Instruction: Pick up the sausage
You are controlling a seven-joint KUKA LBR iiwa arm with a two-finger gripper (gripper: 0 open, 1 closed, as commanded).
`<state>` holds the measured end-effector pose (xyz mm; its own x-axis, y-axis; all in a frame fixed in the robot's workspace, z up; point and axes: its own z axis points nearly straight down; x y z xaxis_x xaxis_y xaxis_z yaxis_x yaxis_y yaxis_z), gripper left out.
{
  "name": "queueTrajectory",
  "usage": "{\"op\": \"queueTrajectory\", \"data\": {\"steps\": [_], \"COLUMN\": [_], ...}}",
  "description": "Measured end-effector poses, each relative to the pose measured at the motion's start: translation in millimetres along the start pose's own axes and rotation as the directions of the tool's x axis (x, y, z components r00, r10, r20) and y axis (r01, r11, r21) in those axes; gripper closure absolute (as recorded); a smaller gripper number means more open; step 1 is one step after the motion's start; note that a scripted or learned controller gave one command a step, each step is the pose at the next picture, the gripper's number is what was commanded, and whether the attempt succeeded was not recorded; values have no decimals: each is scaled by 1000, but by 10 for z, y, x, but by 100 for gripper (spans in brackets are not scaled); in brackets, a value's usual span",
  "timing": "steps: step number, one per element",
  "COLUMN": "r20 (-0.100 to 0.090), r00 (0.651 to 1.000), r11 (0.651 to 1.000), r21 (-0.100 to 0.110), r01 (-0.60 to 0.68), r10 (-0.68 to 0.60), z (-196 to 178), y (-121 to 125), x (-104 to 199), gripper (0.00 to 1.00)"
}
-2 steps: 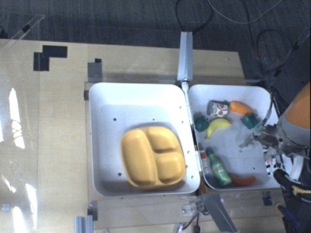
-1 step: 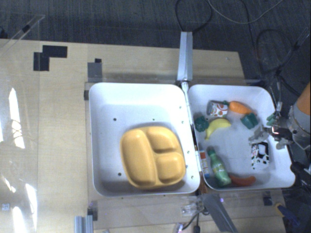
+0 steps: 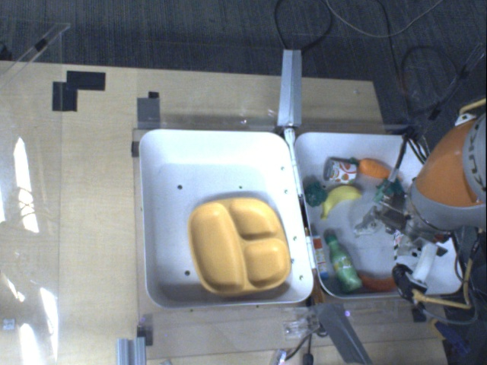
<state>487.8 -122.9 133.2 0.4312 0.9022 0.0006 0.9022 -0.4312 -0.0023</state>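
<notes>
Pale wooden bench (image 3: 91,226) on dark carpet. Left bin (image 3: 163,166), smooth white, holds a yellow three-compartment tray (image 3: 237,243). Right bin (image 3: 308,154) holds a can (image 3: 341,170), carrot (image 3: 373,168), banana (image 3: 340,197), green bottle (image 3: 342,261); the reddish sausage (image 3: 375,283) lies at its near edge. Gripper (image 3: 388,204) above this bin; finger state indeterminable.

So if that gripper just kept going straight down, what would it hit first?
Probably the bare white floor of the right bin. The gripper hangs over an open patch there, with the banana just beside it and the sausage nearer the front wall. Depth is hard to judge.
</notes>
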Motion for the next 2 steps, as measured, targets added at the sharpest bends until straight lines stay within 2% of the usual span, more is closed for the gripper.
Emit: {"op": "queueTrajectory", "data": {"steps": [1, 2], "r20": [-1, 0], "r00": [975, 873], "r11": [975, 873], "r21": [0, 0], "r01": [-221, -488], "r10": [221, 488], "z": [135, 273], "y": [-123, -66], "x": [258, 127], "gripper": [0, 0]}}
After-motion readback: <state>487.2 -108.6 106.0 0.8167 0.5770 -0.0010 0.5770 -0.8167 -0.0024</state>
